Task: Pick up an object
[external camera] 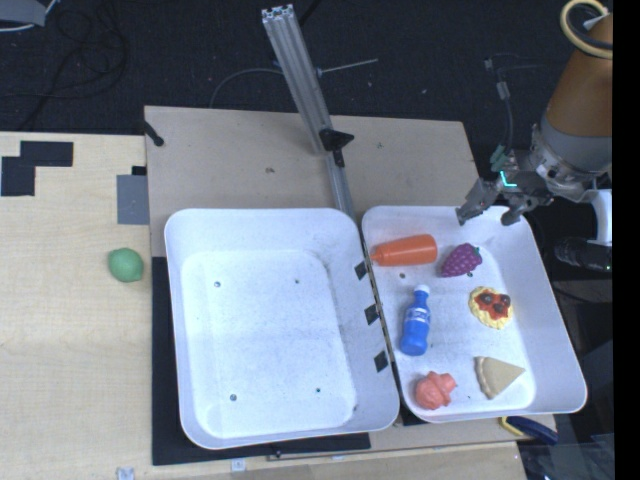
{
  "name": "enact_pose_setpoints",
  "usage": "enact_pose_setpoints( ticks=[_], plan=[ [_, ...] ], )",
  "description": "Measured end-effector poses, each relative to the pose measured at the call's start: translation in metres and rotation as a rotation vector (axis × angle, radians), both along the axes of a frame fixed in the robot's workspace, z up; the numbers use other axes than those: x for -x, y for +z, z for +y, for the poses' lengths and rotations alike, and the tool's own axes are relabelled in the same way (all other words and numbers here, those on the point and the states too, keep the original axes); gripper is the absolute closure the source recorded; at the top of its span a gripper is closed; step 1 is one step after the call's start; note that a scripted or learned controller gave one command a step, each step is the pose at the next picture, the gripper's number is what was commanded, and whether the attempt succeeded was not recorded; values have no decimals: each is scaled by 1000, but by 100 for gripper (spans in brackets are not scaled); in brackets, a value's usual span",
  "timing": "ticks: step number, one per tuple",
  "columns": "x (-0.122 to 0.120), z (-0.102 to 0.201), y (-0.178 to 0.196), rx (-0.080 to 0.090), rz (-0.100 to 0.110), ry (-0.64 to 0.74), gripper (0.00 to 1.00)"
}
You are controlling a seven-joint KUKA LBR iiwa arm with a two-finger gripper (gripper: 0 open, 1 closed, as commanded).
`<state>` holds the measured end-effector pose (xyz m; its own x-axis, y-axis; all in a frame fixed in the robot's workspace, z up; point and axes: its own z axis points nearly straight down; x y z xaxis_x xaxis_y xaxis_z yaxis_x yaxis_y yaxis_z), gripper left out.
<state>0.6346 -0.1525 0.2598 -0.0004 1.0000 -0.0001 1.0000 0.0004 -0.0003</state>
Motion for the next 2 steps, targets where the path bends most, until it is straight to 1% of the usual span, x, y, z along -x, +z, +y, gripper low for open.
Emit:
enact_pose_setpoints(
  ticks=[1,2],
  plan=[
    [0,0,0,0,0,0,0],
    [4,0,-43,0,3,1,0]
  ],
)
